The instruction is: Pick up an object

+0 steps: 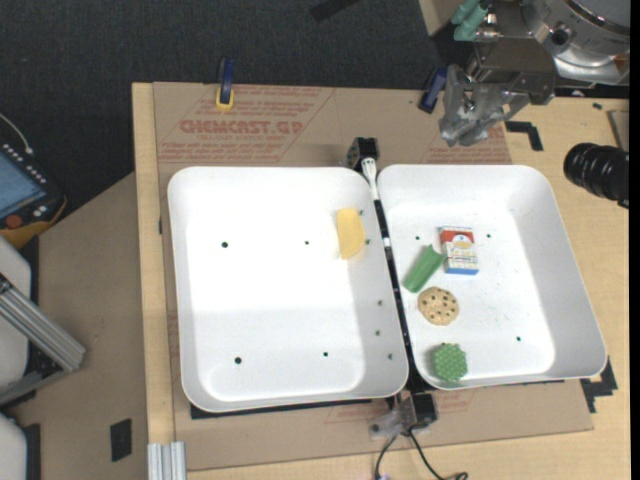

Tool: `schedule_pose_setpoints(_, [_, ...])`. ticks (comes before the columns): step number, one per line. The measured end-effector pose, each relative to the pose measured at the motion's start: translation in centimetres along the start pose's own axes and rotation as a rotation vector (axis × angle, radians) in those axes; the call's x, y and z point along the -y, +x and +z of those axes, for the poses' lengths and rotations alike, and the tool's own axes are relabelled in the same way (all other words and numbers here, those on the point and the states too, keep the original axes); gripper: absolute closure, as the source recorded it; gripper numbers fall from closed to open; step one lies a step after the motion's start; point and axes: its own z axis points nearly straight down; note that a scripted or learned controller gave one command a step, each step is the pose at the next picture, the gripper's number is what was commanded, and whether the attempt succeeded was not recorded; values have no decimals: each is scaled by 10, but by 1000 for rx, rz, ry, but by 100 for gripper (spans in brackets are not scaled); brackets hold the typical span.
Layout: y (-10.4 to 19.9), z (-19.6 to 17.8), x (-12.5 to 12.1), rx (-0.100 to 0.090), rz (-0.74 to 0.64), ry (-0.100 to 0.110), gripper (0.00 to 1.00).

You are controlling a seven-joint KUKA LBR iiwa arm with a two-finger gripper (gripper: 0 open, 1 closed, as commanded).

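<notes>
My gripper (466, 128) hangs high above the far edge of the right bin (560, 258), with nothing between its fingers. In that bin lie a small red, white and blue box (459, 249), a green stick (422, 268), a round tan cookie (438, 306) and a green knobbly ball (449, 362). A yellow block (349, 234) rests in the left bin (200, 288) near its right wall.
The two bins sit side by side on a brown board (260, 123). A blue and yellow clamp (226, 86) stands at the board's far edge. A black fitting (363, 153) sits at the far end of the seam between the bins.
</notes>
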Motion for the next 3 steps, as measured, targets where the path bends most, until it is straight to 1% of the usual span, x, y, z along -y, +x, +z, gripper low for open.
schedule_pose_setpoints(3, [1, -32, -2, -2, -1, -10, 100])
